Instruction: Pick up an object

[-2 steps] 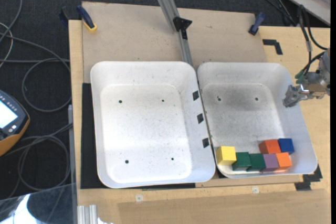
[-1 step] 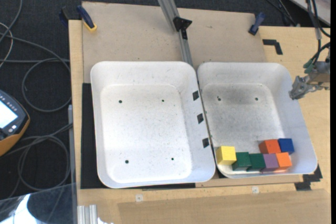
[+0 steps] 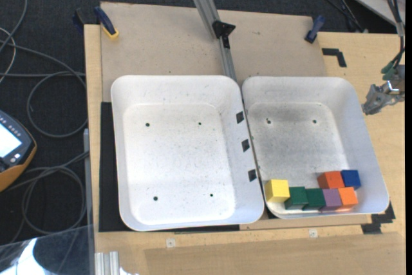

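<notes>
Several small blocks sit bunched in the near right corner of the right bin (image 3: 302, 132): a yellow block (image 3: 278, 189), two green blocks (image 3: 305, 197), a purple block (image 3: 332, 198), an orange block (image 3: 347, 196), a red-orange block (image 3: 332, 180) and a blue block (image 3: 351, 178). My gripper (image 3: 375, 100) pokes in at the right edge of the camera view, just outside the right bin's far right rim and well away from the blocks. Nothing is visible in it.
The left bin (image 3: 174, 151) lies beside the right one, with black clips along the shared rim. A metal pole (image 3: 206, 3) slants up from the back of the bench. Blue clamps (image 3: 106, 21) hold the board's far corners. Cables trail on the floor at left.
</notes>
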Motion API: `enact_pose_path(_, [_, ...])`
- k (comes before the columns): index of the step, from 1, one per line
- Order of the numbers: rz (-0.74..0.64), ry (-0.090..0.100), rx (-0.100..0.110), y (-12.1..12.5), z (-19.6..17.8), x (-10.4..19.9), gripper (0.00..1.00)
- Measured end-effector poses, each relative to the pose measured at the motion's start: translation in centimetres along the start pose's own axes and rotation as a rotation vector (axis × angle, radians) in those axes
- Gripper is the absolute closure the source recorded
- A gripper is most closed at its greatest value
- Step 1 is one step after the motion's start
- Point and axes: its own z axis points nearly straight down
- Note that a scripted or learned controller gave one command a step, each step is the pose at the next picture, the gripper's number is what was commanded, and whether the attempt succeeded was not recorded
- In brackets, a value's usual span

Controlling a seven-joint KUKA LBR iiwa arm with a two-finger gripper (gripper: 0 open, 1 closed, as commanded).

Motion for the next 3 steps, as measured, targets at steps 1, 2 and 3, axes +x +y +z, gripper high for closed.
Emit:
enact_pose_path(1, [-0.005, 0.004, 0.006, 1.5, 1.5, 5.6, 1.0])
enact_pose_path(2, [-0.005, 0.005, 0.008, 3.1, 2.8, 11.2, 1.0])
enact_pose_path(3, [-0.005, 0.005, 0.009, 3.9, 4.2, 16.8, 1.0])
